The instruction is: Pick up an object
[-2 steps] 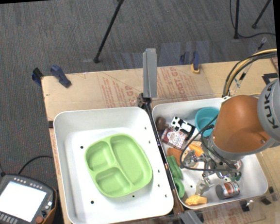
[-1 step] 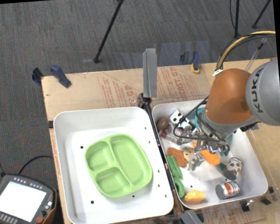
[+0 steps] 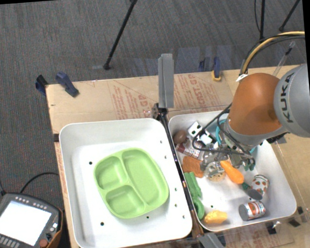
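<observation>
One word, KUKA, on the grey arm (image 3: 296, 105); tool (image 3: 223, 160) grip state impossible to tell.

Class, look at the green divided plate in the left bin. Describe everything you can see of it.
The green divided plate is light lime green and looks like smooth moulded plastic. It has rounded corners and raised ridges that split it into three compartments, all bare. It lies flat, right side up, turned at a slant, near the middle of the left white bin. It touches the bin's floor and nothing else; the arm is over the other bin.
</observation>
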Tool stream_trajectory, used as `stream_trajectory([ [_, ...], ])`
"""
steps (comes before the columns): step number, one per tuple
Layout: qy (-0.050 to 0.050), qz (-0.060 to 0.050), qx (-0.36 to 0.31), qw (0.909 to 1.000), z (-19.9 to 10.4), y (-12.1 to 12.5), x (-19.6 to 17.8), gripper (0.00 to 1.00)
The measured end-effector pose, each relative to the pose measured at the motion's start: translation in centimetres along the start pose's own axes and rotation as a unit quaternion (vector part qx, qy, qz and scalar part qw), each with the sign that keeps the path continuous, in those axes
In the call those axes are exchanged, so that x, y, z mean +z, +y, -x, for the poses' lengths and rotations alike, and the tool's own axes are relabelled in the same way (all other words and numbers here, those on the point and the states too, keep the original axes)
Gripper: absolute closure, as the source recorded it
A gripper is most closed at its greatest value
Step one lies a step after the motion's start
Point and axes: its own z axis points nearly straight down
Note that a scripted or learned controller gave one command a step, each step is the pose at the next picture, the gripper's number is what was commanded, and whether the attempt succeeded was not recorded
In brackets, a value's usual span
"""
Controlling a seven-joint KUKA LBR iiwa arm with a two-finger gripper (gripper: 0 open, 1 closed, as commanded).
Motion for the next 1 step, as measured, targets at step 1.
stream_trajectory([
  [1,-0.005,-0.001,-0.084,0.9964,2.43,5.13,-13.36,1.0],
])
